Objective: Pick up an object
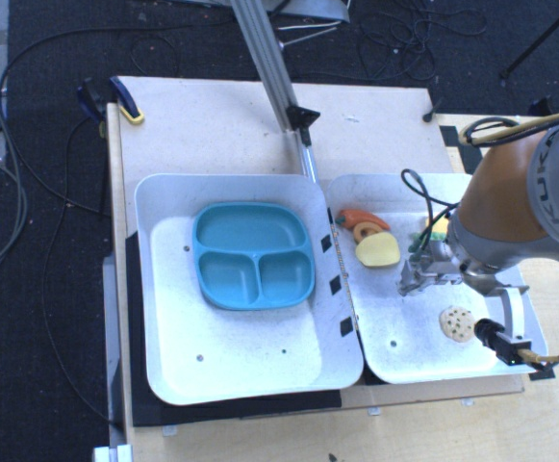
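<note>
Left bin [164,354]: holds a blue divided plate [255,255], three compartments, all bare as far as I can see. Nothing else in that bin besides a few dark specks on its floor. The surface [221,123] behind it carries a slanted metal pole [269,56] w/ a clamp at its base, plus a small blue-and-yellow item [128,102] at the far left corner.

Right bin [394,354]: this is where the pickable stuff is. Near its left wall, an orange piece [364,221] w/ a pale yellow chunk [378,250] just beside and touching it. Further right and nearer the front, a cookie [457,323] w/ dark spots, lying flat on the bin floor, apart from the others. A bit of yellow-green [437,227] peeks out by the arm's wrist; can't tell what it is.

Progress: judging by this, pick not done. Every object I can see rests on the bin floor, none lifted. Left to do: close on one item and raise it.

Tool [416,279]: low in the right bin, between the yellow chunk and the cookie, over bare floor, touching neither as far as I can see. Too small and dark to say if it's spread or pressed together; can't tell. Nothing visibly pinched in it.
</note>
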